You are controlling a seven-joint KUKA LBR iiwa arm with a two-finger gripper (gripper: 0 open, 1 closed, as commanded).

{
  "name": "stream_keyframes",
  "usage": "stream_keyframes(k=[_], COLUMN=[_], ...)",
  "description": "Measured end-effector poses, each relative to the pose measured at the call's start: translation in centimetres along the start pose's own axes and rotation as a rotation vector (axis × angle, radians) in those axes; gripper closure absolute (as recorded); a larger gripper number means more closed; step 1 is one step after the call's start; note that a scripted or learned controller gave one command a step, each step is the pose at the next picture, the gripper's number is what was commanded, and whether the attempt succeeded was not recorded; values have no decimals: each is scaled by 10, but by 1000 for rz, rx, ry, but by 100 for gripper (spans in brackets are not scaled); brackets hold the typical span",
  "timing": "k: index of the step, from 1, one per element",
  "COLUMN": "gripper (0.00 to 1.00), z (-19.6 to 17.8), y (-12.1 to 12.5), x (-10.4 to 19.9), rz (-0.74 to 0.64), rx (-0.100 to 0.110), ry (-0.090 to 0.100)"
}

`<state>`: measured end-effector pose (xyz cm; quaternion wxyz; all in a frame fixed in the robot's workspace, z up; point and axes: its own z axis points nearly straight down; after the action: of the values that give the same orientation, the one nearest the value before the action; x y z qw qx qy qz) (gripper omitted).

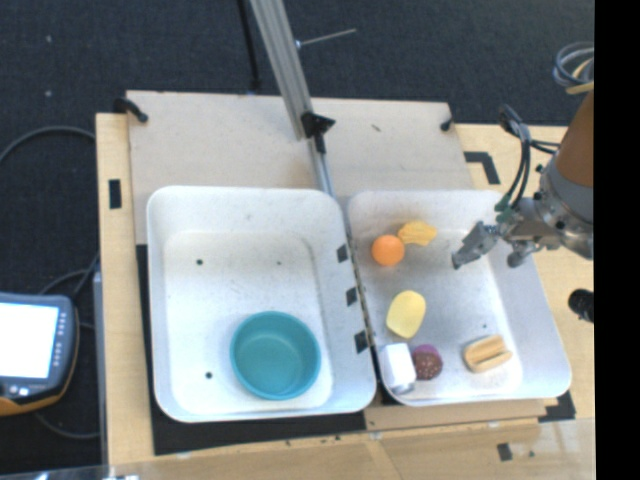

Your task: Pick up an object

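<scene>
Camera view: we see our claw (490, 246) open, holding nothing; orange ball (388, 251) well left of it, bare bin floor (455, 303) between.

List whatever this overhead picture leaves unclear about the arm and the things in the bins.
- Arm: cut off by the camera view's right edge.
- Tool: small and blurred; whether it is open or shut cannot be told.
- White object in the right bin: too small to identify.
- Dark red object beside it: the same; whether the two touch is unclear.
- Teal bowl in the left bin: contents unclear.
</scene>
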<state>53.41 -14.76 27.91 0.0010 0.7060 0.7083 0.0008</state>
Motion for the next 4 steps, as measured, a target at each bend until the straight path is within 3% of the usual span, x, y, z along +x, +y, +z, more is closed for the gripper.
stream_keyframes(k=[1,4], gripper=[0,0], z=[0,165], y=[0,-3], x=[0,10], rz=[1,4], rx=[0,7], ry=[0,-1])
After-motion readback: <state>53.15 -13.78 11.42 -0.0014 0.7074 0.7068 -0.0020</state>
